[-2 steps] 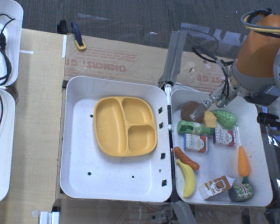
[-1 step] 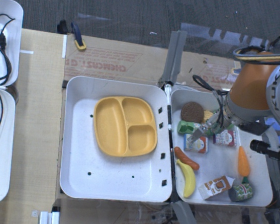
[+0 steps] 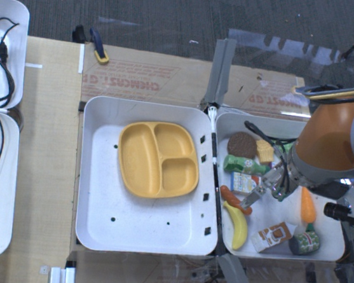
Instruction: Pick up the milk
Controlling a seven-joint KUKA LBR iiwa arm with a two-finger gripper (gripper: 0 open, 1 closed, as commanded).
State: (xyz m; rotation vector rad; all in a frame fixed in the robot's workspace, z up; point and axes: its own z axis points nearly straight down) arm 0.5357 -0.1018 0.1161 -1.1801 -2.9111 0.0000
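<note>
In the right bin (image 3: 336,250) lies a brown-and-white milk carton (image 3: 272,236).

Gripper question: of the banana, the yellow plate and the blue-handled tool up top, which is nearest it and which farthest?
From the gripper:
1. Banana, just below-left, same bin.
2. Yellow plate, in the left bin.
3. Blue-handled tool, on the bench, far upper left.

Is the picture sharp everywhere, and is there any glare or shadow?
Camera view: even, soft lighting; the yellow plate and banana look sharp. The gripper is a bit smeared, so small items under it are hard to read. A clear sheet behind the bins gives faint glare. Shadows are weak, mostly under the arm.
</note>
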